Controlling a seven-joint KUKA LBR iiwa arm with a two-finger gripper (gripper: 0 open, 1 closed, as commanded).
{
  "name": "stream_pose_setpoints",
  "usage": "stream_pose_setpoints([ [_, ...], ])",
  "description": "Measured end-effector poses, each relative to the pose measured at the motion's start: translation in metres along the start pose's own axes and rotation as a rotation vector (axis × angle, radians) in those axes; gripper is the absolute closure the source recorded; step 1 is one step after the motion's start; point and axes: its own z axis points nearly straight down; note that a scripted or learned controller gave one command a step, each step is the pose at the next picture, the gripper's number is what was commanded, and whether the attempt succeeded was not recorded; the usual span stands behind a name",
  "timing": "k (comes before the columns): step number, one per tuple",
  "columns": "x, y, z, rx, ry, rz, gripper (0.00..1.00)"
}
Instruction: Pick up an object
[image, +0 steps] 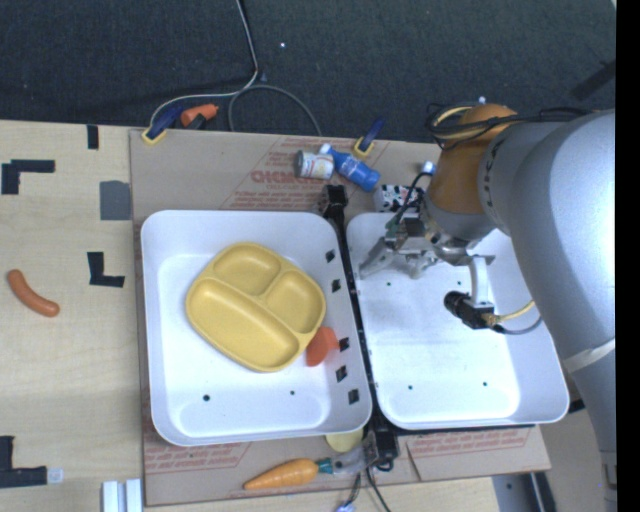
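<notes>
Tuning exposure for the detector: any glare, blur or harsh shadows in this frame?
Camera view: lighting is even and soft. The white bins look bright but keep their edges, with faint shadows along their walls. The yellow plate is sharp. The arm, close to the lens, looks soft and bulky. The dark backdrop at top is underexposed.

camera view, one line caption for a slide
Gripper low in the right bin; yellow plate in the left bin.
</notes>
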Motion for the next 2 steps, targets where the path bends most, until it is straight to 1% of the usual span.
stream_pose_setpoints([
  [1, -0.003, 0.027, 0.001, 0.005, 0.003, -0.003, 0.00],
  [2, -0.003, -0.017, -0.001, -0.001, 0.000, -0.001, 0.00],
])
